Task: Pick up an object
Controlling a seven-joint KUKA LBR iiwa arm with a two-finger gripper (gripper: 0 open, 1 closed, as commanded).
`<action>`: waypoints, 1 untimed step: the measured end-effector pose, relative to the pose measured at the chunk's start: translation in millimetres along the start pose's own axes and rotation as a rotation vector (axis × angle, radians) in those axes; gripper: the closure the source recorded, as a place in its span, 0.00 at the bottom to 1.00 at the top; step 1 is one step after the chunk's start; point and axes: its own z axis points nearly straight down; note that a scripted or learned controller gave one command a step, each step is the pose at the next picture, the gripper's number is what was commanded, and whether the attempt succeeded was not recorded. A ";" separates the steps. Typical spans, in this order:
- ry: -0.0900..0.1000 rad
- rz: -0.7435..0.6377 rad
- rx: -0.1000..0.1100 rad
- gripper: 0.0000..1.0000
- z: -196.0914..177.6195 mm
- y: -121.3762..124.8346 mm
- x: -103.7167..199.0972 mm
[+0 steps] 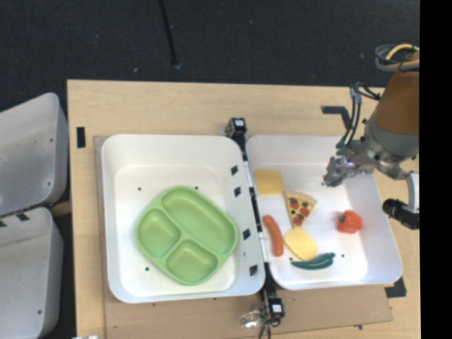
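Observation:
The right bin holds several toy foods: a yellow cheese slice, a pizza slice, a red-orange sausage, a pale yellow piece, a dark green pepper and a red tomato. My gripper hangs over the upper right part of that bin, above and a little left of the tomato, right of the cheese. Nothing shows between its fingers. The arm comes in from the right edge.
The left bin carries a green divided plate. A clip sits at the top of the wall between the bins and another clip at the bottom. White chairs stand left of the bench.

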 end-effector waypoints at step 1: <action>0.001 -0.010 -0.001 1.00 -15.4 1.4 45.1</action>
